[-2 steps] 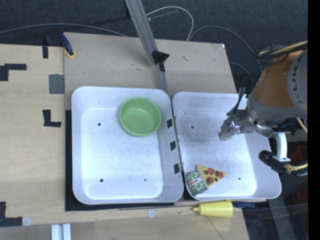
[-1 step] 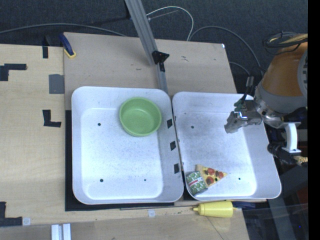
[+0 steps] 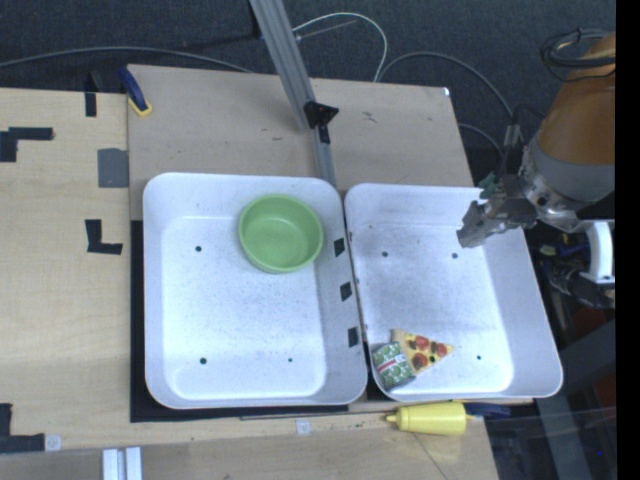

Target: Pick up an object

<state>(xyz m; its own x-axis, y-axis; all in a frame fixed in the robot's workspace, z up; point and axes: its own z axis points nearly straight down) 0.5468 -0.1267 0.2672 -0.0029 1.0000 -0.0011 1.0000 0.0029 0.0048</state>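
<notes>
A green bowl (image 3: 281,232) sits upright at the back of the left bin (image 3: 170,298). A pizza-slice toy (image 3: 425,349) and a small green printed packet (image 3: 392,364) lie together at the front left of the right bin (image 3: 520,308). My gripper (image 3: 474,230) hangs over the back right part of the right bin, well away from the toy and the packet. Nothing shows beneath or between its fingers.
A yellow bottle (image 3: 432,419) lies on the bench just in front of the right bin. A grey pole (image 3: 288,58) slants down to the back rim between the bins. Cables (image 3: 400,58) run behind the bench.
</notes>
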